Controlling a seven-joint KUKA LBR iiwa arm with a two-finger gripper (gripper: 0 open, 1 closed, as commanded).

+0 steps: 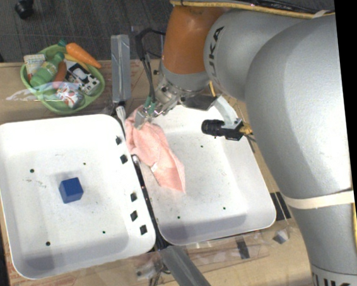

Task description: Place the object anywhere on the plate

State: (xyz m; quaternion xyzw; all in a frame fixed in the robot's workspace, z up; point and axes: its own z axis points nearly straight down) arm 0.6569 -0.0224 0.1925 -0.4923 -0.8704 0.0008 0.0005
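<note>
Pink cloth [157, 154] hangs crumpled from the claw [145, 113], its top edge pinched between the nearly closed fingers at the upper left corner of the right bin [234, 190]. From there the fabric drapes down along that bin's left wall, its lower end resting on the bin floor. A blue cube [71, 189] sits in the left bin [15, 156]. A green bowl [64, 78] of toys stands beyond the bins.
</note>
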